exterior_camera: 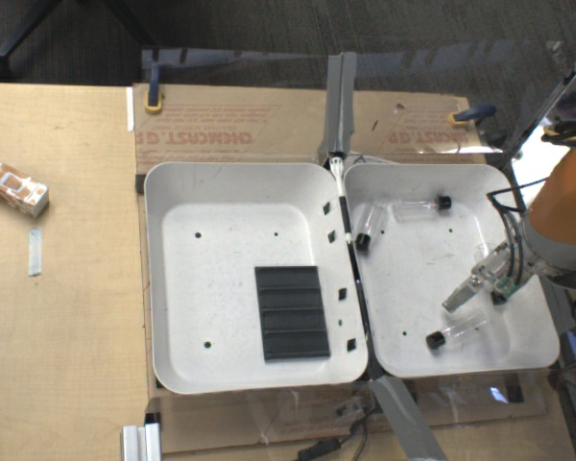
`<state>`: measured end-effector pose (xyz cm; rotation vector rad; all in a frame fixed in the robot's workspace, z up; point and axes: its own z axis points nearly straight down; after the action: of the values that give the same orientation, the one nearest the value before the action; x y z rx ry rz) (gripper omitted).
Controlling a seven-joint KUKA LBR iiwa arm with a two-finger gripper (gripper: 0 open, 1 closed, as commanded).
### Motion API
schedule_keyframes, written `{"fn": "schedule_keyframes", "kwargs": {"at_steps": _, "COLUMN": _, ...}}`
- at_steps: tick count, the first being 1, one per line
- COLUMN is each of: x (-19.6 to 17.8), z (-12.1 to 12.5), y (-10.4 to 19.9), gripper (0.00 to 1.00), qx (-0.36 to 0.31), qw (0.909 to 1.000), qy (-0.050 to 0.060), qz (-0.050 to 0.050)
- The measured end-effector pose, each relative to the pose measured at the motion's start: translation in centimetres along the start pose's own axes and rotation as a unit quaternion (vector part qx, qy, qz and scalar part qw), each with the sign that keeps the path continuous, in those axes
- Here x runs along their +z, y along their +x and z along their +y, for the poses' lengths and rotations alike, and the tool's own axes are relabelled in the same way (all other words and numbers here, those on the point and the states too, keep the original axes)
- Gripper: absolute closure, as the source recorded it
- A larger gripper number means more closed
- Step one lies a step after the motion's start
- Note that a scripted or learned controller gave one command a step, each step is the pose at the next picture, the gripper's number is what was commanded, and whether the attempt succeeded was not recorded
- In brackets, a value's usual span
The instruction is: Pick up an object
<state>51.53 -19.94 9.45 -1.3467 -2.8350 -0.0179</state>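
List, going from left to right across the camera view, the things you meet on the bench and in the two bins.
Small orange-and-white box → pale strip → left bin → black ribbed block → right bin holding clear black-capped tubes → hand.

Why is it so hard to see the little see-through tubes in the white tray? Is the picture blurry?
In the camera view the picture is fairly sharp; the clear tubes just blend into the bright right bin, so their black caps stand out most. The dark ridged block in the left bin shows clearly; the gripper looks slightly soft.
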Motion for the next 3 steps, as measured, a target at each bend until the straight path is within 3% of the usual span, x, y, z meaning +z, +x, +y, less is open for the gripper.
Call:
{"fn": "schedule_keyframes", "kwargs": {"at_steps": 1, "x": -3.5, "z": -4.3, "y": 0.6, "gripper": 0.00, "qx": -0.170, "qw": 0.9854, "qy": 0.004, "qz": -0.003}}
{"fn": "schedule_keyframes", "kwargs": {"at_steps": 2, "x": -15.1, "z": -4.1, "y": 0.6, "gripper": 0.00, "qx": -0.363, "qw": 0.9316, "qy": 0.004, "qz": -0.004}}
{"fn": "schedule_keyframes", "kwargs": {"at_steps": 3, "x": -15.1, "z": -4.1, "y": 0.6, "gripper": 0.00, "qx": -0.389, "qw": 0.9213, "qy": 0.005, "qz": -0.004}}
